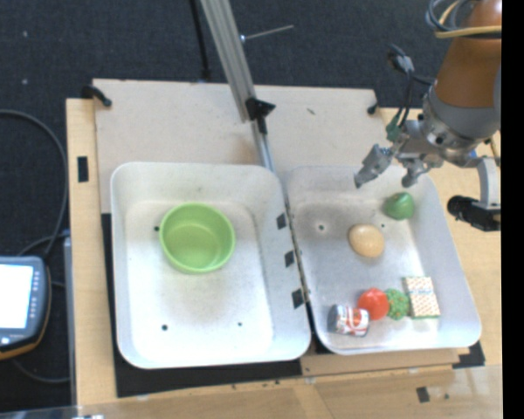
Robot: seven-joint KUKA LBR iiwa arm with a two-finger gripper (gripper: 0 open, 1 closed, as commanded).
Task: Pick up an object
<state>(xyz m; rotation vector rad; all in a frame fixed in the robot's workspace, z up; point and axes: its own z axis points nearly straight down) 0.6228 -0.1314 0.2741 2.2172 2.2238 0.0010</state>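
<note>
At the two o'clock corner of the right bin [458, 273], the gripper [389, 171] hangs with its jaws spread and nothing between them. The grey arm [467, 68], with its orange band, reaches in from three o'clock. Just beside the gripper, toward five o'clock, a small green ball [400, 205] lies close to the bin's far right wall. A beige egg [366, 240] sits near the bin's middle, apart from the ball and from every wall, with bare floor around it.

Along the six o'clock edge of that bin a cluster crowds together: a small can [350, 319], a red tomato [374, 303], a green leafy piece [396, 305] and a patterned box [421, 296], each touching or nearly touching its neighbour. The can lies close to the near wall.

In the left bin [131, 339], a green bowl [197, 236] stands upright slightly toward nine o'clock of centre, with wide bare floor on all sides. The two bins meet edge to edge on the tabletop [175, 120]. A metal pole [230, 51] slants from twelve o'clock down to their shared far corner. A white handheld screen [10, 308] lies off the tabletop at eight o'clock.
</note>
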